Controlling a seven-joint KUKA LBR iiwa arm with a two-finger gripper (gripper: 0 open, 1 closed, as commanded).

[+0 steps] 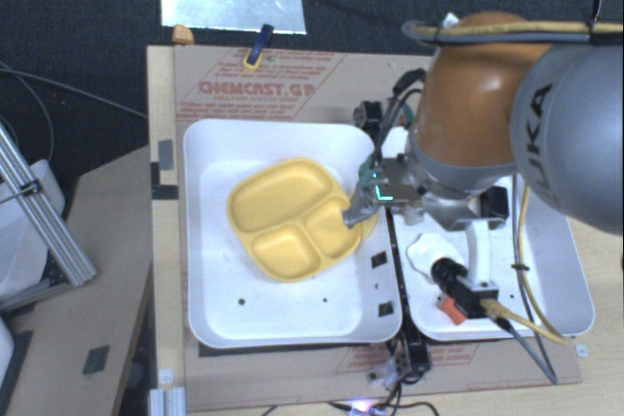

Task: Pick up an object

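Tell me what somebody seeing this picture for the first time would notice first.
The big grey arm with its orange band looms in from the right, covering much of the right bin. Next comes the yellow divided tray, lying tilted in the middle of the left bin. The pincer sits right at the tray's right rim, near the wall between the two bins.

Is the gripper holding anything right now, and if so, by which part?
Cannot be told. The gripper sits at the right rim of the yellow divided plate, but a grip isn't visible.
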